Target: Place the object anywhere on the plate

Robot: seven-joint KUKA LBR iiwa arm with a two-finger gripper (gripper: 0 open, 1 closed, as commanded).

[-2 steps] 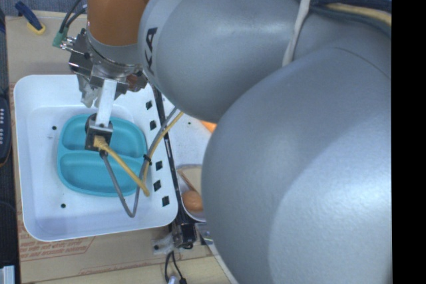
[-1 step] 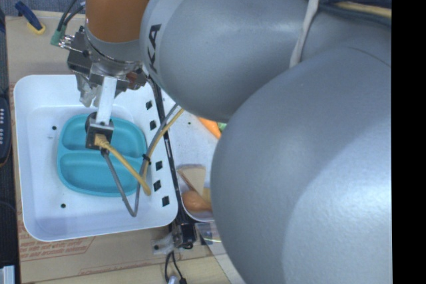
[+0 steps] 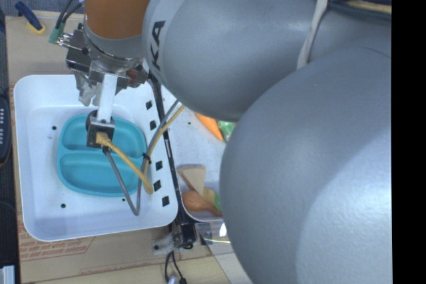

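Note:
A blue divided plate point(image 3: 80, 166) lies in the left white bin point(image 3: 30, 163), toward its middle. My gripper point(image 3: 87, 95) hangs over the plate's far edge, under the orange-banded wrist. I cannot make out any object held at the gripper. The big grey arm hides most of the right bin point(image 3: 200, 143). In the gap beside the arm I see an orange piece point(image 3: 210, 127), a green piece point(image 3: 227, 130), a pale beige piece point(image 3: 194, 176) and an orange-brown rounded piece point(image 3: 197, 201).
The arm covers the whole right and upper part of the view. A blue and yellow tool point(image 3: 30, 17) lies on the bench behind the left bin. The rim between the two bins runs just right of the plate.

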